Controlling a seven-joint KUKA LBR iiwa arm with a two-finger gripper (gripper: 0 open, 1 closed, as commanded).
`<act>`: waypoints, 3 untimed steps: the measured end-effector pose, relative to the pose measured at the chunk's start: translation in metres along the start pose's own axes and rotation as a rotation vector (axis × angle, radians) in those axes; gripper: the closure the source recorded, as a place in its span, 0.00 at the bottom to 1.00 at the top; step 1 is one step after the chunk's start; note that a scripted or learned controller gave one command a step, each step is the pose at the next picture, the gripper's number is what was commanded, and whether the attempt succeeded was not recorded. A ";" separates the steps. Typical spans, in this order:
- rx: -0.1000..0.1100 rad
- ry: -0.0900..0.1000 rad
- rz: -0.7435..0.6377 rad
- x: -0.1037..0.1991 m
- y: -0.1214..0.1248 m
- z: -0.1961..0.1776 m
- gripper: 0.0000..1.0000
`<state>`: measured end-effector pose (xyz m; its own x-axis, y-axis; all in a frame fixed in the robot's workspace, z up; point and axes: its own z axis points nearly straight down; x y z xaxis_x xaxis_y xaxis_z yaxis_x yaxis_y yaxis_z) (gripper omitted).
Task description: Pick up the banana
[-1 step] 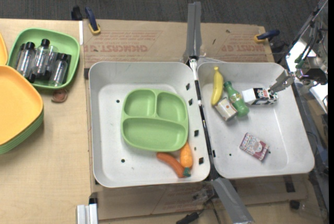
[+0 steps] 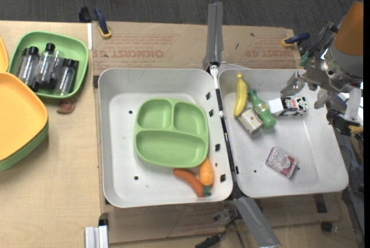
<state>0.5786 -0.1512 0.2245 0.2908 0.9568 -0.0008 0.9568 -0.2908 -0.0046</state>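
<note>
Camera view: banana (image 2: 240, 95) left of claw (image 2: 293, 86)

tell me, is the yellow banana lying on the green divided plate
No, the yellow banana lies in the right white bin; the green divided plate is in the left.

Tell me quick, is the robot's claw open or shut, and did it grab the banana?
Gripper: cannot be told whether open or closed; it sits at the right bin's far edge.
Banana: not grabbed, lying in the right bin.
</note>
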 end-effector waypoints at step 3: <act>-0.002 -0.001 0.695 0.023 0.064 -0.059 1.00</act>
<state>0.6471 -0.1482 0.2828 0.8359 0.5489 -0.0043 0.5489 -0.8359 -0.0010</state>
